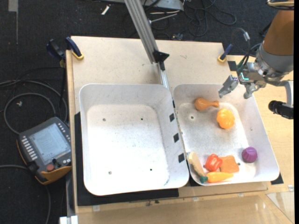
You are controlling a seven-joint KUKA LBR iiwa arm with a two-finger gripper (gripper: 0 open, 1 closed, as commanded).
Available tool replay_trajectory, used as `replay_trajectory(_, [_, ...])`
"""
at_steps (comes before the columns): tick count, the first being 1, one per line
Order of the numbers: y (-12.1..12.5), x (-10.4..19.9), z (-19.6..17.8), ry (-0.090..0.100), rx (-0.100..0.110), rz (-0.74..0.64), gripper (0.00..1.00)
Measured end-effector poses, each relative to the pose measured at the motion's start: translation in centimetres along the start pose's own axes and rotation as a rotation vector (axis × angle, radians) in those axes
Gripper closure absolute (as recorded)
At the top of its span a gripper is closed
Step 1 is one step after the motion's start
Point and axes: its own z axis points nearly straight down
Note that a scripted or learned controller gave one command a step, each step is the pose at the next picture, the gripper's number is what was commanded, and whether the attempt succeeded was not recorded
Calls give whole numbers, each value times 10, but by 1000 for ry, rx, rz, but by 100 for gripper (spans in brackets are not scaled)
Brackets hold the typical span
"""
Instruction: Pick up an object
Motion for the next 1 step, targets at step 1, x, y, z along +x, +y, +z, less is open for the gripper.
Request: replay_trajectory(1, [0,0,-2,-1,-3,-1,0])
